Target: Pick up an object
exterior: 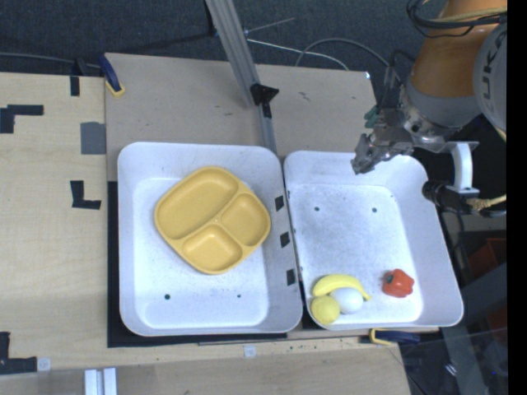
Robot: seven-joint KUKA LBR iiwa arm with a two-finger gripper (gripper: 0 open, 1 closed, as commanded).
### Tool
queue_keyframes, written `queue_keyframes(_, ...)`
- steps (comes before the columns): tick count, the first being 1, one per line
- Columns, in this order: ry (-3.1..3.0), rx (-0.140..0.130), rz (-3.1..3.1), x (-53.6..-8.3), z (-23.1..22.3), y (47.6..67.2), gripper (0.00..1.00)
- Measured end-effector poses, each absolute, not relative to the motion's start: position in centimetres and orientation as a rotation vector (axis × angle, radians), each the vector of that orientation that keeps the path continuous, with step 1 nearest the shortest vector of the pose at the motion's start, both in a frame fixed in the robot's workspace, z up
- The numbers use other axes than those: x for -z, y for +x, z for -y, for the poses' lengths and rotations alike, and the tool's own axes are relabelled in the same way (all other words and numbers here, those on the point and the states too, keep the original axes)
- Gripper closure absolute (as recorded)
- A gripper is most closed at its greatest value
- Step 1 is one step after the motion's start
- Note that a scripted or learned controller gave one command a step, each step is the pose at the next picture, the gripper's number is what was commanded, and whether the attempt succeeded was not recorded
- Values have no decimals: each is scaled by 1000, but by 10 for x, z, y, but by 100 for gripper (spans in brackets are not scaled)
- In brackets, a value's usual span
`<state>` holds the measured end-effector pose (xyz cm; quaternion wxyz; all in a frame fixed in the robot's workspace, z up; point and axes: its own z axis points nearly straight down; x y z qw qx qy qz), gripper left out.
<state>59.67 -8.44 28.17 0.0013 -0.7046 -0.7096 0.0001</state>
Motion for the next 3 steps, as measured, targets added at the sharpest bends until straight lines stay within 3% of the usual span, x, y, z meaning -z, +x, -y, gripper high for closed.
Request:
queue_keyframes(2, -2212, -1, 2228, -271, -24, 593, 100)
queue_keyframes(3, -2211, -5, 2226, -241, -80, 585, 100)
